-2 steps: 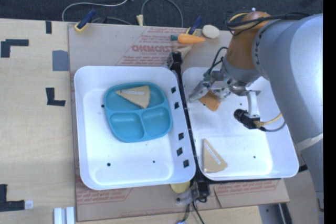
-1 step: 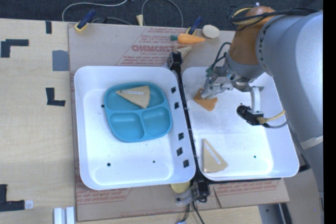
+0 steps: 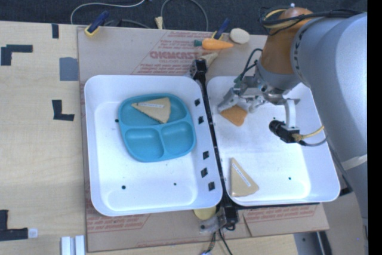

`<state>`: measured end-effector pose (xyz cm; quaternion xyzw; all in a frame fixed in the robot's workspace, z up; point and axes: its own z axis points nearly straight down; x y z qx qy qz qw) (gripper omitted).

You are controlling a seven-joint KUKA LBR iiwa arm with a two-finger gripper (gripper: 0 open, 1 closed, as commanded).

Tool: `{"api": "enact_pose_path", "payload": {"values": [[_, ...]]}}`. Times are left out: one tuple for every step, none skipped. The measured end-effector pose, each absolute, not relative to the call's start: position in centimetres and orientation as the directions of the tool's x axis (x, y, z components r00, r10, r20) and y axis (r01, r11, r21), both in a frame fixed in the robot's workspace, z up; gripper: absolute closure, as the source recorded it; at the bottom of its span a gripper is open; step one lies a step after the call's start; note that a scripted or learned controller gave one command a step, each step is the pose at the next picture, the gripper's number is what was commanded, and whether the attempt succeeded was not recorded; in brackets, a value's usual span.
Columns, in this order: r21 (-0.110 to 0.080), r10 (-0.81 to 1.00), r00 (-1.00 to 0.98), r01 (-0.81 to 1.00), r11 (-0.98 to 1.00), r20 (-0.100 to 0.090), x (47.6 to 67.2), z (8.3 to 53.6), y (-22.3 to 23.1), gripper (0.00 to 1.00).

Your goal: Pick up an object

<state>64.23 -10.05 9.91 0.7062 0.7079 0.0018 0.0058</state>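
In the right bin (image 3: 310, 188) an orange-brown bread-like piece (image 3: 234, 116) lies near the back left corner. My gripper (image 3: 238, 104) hangs right over it, open, its silver fingers (image 3: 225, 103) spread at the piece's upper edge; I cannot tell whether they touch it. A tan triangular sandwich slice (image 3: 242, 180) rests near the front of the same bin. The left bin (image 3: 101, 188) holds a blue compartment plate (image 3: 179, 139) with another triangular slice (image 3: 154, 109) in its back compartment.
The black divider (image 3: 207, 146) runs between the bins. Behind them on the cardboard lie a toy carrot (image 3: 216, 43) and a pale egg-shaped item (image 3: 240, 36). A black cable plug (image 3: 285, 130) dangles from the wrist over the right bin. The arm covers the right side.
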Motion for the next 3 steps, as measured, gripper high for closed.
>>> {"api": "enact_pose_path", "payload": {"values": [[-0.001, 1.0, -0.002, 1.0, 0.002, -0.001, 64.9, 8.5, -10.2, 0.0], [0.012, 1.0, 0.0, 1.0, 0.0, -0.017, 65.1, 10.0, -11.0, 1.0], [0.006, 1.0, -0.003, 1.0, 0.003, -0.008, 65.0, 9.7, -10.5, 0.0]]}}
